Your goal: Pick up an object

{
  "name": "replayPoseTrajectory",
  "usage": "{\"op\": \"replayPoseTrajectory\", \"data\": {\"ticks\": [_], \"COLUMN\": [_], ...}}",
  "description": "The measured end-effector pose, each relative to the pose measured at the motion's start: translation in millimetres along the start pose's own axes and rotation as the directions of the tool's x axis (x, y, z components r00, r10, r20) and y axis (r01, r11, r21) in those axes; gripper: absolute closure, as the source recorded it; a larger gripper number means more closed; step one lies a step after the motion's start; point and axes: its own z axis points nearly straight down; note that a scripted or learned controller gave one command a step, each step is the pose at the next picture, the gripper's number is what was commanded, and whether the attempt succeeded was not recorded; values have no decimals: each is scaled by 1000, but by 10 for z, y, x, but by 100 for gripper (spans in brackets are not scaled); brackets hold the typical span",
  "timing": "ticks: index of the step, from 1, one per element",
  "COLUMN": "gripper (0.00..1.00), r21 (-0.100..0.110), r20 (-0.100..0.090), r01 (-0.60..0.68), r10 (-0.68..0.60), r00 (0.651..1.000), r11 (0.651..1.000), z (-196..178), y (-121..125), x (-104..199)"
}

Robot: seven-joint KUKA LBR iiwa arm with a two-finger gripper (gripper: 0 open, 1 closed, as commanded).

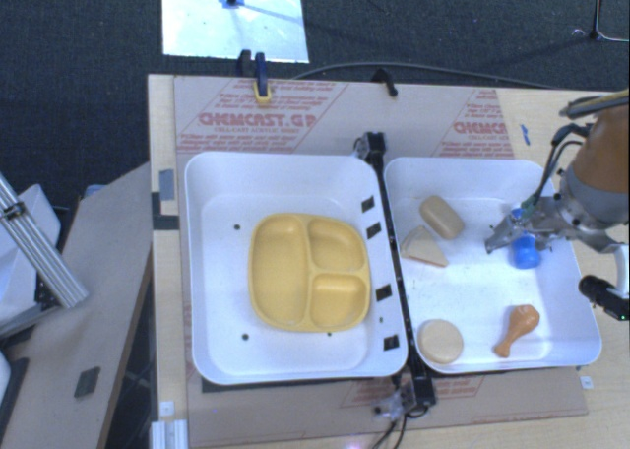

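Round biscuit (441,341) at right bin (463,181) front edge, untouched.
Approach step: gripper (514,227) over blue object (527,252); finger state indeterminable; next, descend and close.

Red "CHEMCAST GP" lettering repeats across the clear protective sheet (295,112) under both bins.

Setting: a robotics lab, test cell. The surface (325,107) is showing a brown protective sheet printed "CHEMCAST GP", still on what looks like acrylic. Two white bins (295,176) are sitting side by side on it, joined by black clips. A clamp (258,73) is gripping the far edge. Cables are trailing over dark carpet (79,14). An aluminium extrusion (34,245) is leaning at left. Toy food props are lying in the right bin (472,181), a yellow divided plate (310,272) in the left.
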Motion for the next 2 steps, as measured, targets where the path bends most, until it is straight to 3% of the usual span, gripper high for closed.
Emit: {"op": "replayPoseTrajectory", "data": {"ticks": [1, 2], "gripper": [100, 100], "r21": [-5, -6], "r20": [2, 2], "r01": [2, 2], "r10": [-2, -2], "r00": [1000, 1000], "r11": [1000, 1000], "z": [-129, -565], "y": [15, 11], "x": [-1, 13]}}
